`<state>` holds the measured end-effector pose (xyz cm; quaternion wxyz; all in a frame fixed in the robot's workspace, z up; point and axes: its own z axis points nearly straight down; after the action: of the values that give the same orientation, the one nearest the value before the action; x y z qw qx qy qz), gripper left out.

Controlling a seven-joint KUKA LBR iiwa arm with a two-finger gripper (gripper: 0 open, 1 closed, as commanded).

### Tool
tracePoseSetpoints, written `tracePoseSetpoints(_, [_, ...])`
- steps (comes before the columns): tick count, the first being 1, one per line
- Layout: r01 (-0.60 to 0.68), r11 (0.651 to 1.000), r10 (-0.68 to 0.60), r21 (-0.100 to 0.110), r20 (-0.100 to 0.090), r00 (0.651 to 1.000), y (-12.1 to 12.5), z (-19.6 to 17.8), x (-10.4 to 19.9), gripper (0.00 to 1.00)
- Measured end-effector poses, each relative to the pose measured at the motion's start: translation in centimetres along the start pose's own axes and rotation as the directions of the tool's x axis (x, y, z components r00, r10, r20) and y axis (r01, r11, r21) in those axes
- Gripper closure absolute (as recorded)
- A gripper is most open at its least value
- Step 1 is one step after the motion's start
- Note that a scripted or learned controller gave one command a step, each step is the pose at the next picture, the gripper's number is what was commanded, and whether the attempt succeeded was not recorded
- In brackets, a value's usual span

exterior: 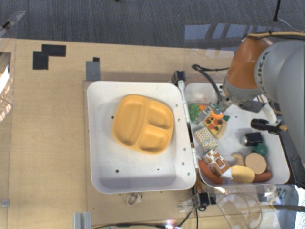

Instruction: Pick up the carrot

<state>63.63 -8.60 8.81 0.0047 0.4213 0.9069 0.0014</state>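
arm down over the carrot, far left corner of right bin

the arm (259,68) reaches in from the right and drops its gripper (218,106) into the far left part of the right bin (281,168). the carrot (204,108) shows as a small orange bit just beside the green toy (194,112), close to the bin's left wall. can't tell whether the gripper is open or shut. tight spot: the wall is on the left, and a pizza slice (214,124) and a waffle piece (203,136) sit just near of it. more food crowds the near edge. the left bin (95,142) holds a yellow divided plate (142,123) with bare floor around it, so lifting straight up looks like the cleanest way out.
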Motion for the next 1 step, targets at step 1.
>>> tracePoseSetpoints(1, [-0.057, 0.998, 0.057, -0.004, 0.002, 0.998, -5.48, -0.22, 3.90, 0.00])
